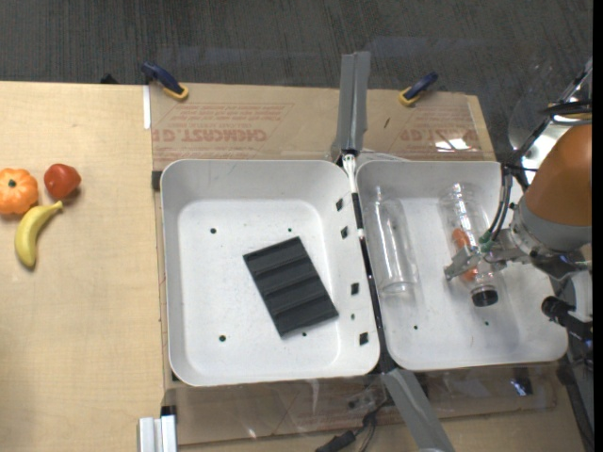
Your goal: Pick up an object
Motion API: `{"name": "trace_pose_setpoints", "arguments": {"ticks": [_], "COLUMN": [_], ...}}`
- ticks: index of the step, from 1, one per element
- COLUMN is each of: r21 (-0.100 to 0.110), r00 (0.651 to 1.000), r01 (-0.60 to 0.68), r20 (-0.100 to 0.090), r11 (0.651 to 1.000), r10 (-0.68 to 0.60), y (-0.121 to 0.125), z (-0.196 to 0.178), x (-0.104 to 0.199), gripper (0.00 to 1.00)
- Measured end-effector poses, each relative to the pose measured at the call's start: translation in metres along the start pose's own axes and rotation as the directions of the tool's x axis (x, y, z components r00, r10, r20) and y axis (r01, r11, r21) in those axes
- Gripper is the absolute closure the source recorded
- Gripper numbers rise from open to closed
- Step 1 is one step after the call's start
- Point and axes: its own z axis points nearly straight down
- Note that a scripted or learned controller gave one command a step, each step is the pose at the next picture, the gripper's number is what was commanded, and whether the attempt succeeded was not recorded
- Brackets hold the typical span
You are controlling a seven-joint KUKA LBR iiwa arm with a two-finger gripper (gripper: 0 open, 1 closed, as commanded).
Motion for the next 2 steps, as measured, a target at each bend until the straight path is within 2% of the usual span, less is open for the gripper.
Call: {"name": "trace_pose_setpoints", "arguments": {"ticks": [1, 2], "r21": [-0.003, 0.003], "r00": [1.000, 0.997], "r01": [-0.001, -0.078], "r20": [0.001, 0.000], "r11": [1.000, 0.997], "r10": [0.001, 0.078], "y": [0.001, 0.053], "z": [-0.011, -0.094], "x": [-0.001, 0.052], "gripper": [1.00, 1.00]}}
